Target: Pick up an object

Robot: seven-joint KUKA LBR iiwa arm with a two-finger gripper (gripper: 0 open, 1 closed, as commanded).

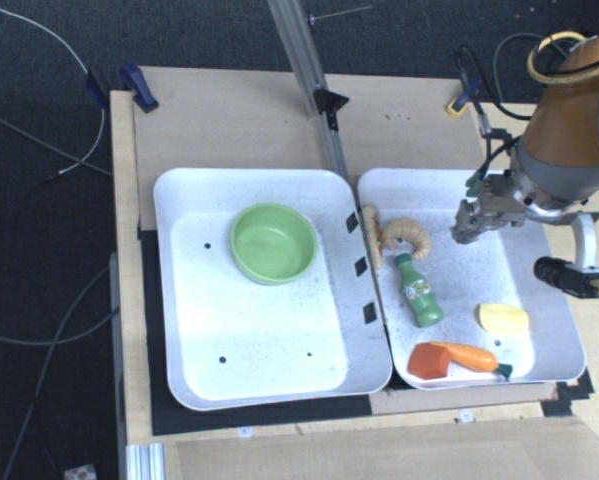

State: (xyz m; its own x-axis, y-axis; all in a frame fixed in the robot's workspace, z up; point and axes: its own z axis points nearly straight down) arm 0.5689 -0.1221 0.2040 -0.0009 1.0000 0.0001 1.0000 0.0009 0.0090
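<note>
The task names no particular object, so the candidates are the things in the right bin (569,343). Nearest the gripper (466,230) is a green bottle (418,292) lying on its side, its long axis running from upper left to lower right, cap end toward the upper left. It lies below and to the left of the gripper, near but apart from it. Just above the bottle's cap end sits a tan, curved, croissant-like toy (403,233), directly to the gripper's left and at about the same height in the view. Farther toward the near edge lie a pale yellow piece (503,318) and an orange carrot toy (467,357) resting partly over a red piece (429,362); these are well apart from the gripper.

The gripper hangs over the upper middle of the right bin with nothing visibly between its fingers; whether it is spread or closed I cannot tell at this size. My judgement is that the bottle or the tan toy is the likeliest target, and a move would go down and leftward.

The left bin (179,298) holds a green bowl (273,243), upright, well apart from the arm. Both bins sit side by side on a light wooden tabletop (239,118), with dark carpet around it.
</note>
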